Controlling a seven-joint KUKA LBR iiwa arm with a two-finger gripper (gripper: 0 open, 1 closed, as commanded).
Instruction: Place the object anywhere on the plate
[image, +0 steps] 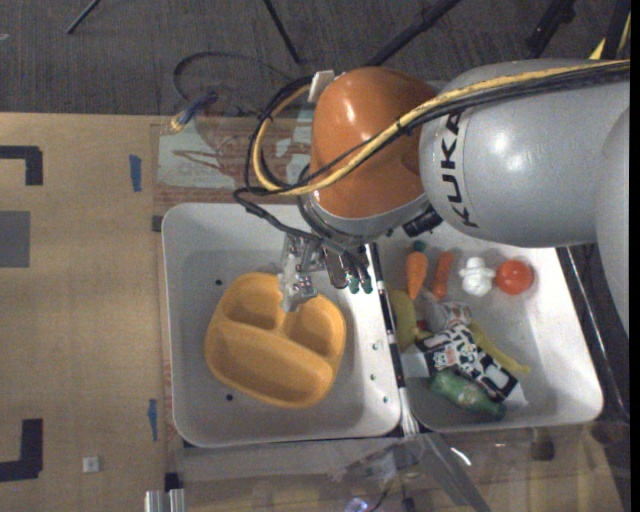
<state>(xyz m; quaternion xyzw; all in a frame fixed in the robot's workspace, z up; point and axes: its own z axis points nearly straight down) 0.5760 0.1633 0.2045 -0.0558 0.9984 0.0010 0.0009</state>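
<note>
A grey KUKA arm (520, 150) with an orange band (365, 140) reaches in from the right over two shallow white bins set side by side on a wooden bench (80, 330). Its gripper (300, 285) hangs over the left bin (190, 250), directly above the upper rim of a yellow plate (275, 340). Whether the gripper is clenched or released cannot be told from this angle, and whether anything sits between its tips is equally unclear.

The plate, a three-compartment tray, lies near the middle of the left bin, tilted slightly toward the lower right. Its compartments look bare of food. A pale, glinting shape sits at the gripper's tip just where the plate's dividers meet, too blurred to identify.

The right bin (570, 300) holds the toy foods. Along its upper side lie two carrots (417, 272) side by side, a white piece (477, 276) and a red-orange tomato (514, 277). Below them, a banana (403, 315) rests against the bin's left wall, beside a black-and-white carton (470, 362) lying on its side. A yellow strip (500, 350) runs along the carton's right, and a green vegetable (465, 393) lies at the bin's lower edge, touching the carton.

Yellow and black cables (275, 150) loop from the arm's wrist above the left bin. Blue tape marks (135, 172) dot the bench to the left.
</note>
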